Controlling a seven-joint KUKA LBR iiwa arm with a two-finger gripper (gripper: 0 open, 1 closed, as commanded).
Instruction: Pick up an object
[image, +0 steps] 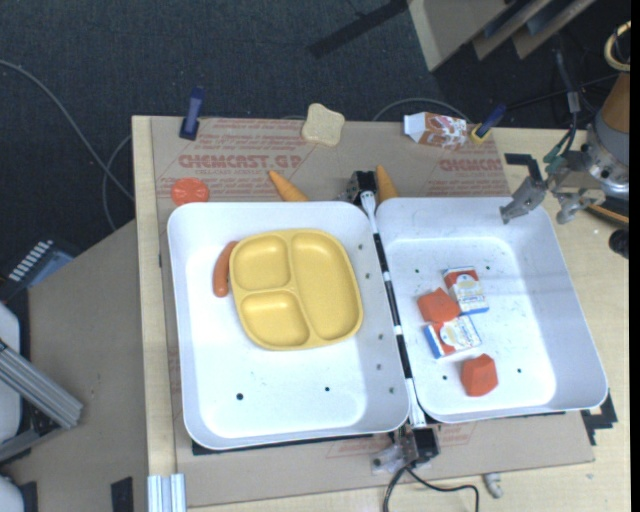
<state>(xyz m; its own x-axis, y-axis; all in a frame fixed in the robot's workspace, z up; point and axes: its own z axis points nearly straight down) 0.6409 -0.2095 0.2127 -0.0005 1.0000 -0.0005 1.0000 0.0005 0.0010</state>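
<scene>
Cardboard-topped bench (250, 160), two white bins (200, 300) side by side, bread slice (323, 123), carrot (287, 186), small carton (436, 128)

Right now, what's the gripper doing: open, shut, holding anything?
Gripper: open, holding nothing, above the top right corner of the right bin.

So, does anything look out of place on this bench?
Yes. Several items lie outside the bins on the board behind them: a bread slice, a small carton, a carrot and a red disc.
</scene>
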